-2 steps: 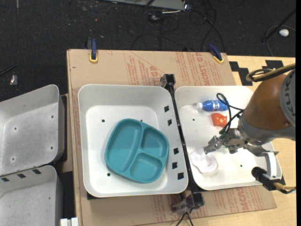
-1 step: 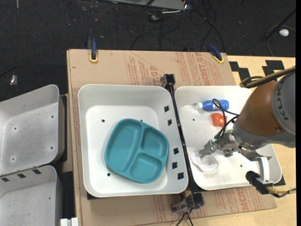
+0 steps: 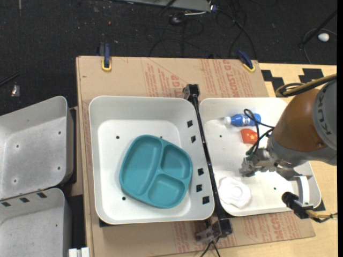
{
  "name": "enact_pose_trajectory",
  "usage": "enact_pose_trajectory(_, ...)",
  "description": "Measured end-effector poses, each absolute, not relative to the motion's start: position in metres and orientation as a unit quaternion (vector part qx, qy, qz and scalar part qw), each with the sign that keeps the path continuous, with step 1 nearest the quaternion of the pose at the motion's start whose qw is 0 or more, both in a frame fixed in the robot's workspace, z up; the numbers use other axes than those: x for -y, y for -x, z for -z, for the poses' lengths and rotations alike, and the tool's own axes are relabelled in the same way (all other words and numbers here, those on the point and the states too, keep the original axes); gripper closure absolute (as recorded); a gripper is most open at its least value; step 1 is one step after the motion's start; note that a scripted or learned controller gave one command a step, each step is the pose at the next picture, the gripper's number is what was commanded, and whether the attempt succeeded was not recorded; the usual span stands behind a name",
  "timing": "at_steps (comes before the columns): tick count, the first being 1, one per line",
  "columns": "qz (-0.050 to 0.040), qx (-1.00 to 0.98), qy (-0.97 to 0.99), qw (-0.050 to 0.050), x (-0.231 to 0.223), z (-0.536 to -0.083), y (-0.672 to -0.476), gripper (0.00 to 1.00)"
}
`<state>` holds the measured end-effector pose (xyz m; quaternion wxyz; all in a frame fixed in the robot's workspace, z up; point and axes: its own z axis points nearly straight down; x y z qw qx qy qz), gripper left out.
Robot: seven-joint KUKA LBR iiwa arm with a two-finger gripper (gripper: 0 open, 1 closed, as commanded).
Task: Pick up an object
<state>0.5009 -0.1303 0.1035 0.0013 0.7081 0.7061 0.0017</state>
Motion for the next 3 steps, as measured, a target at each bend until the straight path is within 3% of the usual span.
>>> enact_pose_trajectory(1, -0.0007, -0.707, -0.707, 0.001, 0.13, -0.152, -0.492, 1.0)
enact_pose_trajectory(3, -0.0015, -0.708, -0.706, 0.003, 0.125, -0.252, -0.503, 1.0)
